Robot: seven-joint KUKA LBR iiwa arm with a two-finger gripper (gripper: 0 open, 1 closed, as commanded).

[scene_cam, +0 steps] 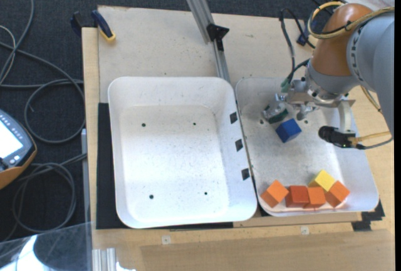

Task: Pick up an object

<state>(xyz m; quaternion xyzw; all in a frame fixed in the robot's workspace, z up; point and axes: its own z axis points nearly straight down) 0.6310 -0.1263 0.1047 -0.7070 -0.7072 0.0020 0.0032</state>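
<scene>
Camera view: blue cube [289, 131] is seen in the right bin [357, 166], touching the tool [280, 113]; tool state cannot be told. A centred, square descent is advised before closure, clear of orange blocks [299, 194].

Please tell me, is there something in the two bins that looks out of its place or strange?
Nothing looks damaged or spilled. One blue block lies alone in the right bin, just below the claw, apart from the orange, red and yellow blocks bunched at the near edge.
</scene>
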